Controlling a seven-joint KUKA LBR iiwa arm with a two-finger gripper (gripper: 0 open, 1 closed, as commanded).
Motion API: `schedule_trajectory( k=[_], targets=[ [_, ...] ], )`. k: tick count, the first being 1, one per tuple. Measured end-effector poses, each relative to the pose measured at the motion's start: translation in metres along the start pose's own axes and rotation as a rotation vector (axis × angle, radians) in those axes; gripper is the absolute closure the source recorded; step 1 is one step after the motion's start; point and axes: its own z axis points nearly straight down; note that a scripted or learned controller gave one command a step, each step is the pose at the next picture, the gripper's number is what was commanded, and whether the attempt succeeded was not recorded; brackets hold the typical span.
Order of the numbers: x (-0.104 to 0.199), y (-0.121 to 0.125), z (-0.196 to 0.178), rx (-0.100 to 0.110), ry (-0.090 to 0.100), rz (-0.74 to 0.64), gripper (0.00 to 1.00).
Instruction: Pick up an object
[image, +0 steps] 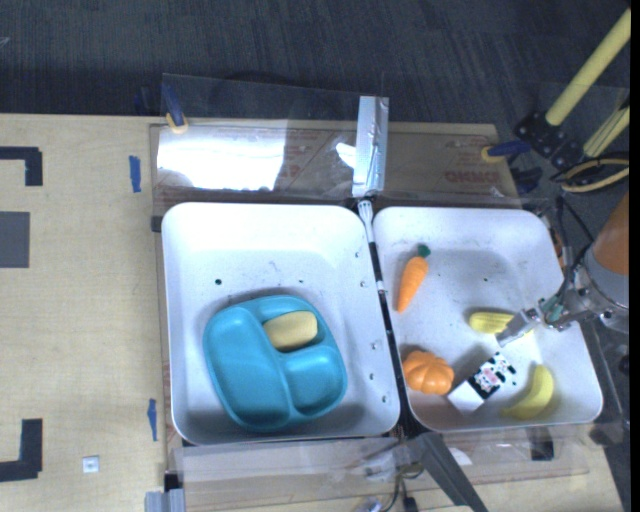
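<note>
- You have several candidate objects in the right bin: a carrot lies near its left wall, green top pointing to the far side.
- A small orange pumpkin sits at the near left corner, touching a white-and-black patterned block on its right.
- A yellow lemon-like piece rests just right of that block, against the near right corner.
- A smaller yellow object lies mid-bin; you cannot make out its shape, since a metal part overlaps its right end.
- The end effector reaches in from the right, tip just beside that yellow object. You cannot tell whether it is spread or closed; it is too small and blurred.
- The arm is cut off at the right edge.
- In the left bin, a blue divided plate holds a pale yellow lump in its far compartment.
- Both bins rest on the table; clear plastic sheeting behind them glares, so anything under it is hard to read.
</note>
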Motion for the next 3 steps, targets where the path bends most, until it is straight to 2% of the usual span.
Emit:
schedule_trajectory(
  k=[1, 2, 3],
  targets=[
    [-0.001, 0.038, 0.035, -0.009, -0.005, 0.001, 0.0],
    [-0.002, 0.039, 0.023, -0.017, -0.011, 0.003, 1.0],
    [0.016, 0.074, -0.099, -0.014, -0.008, 0.083, 1.0]
  ],
)
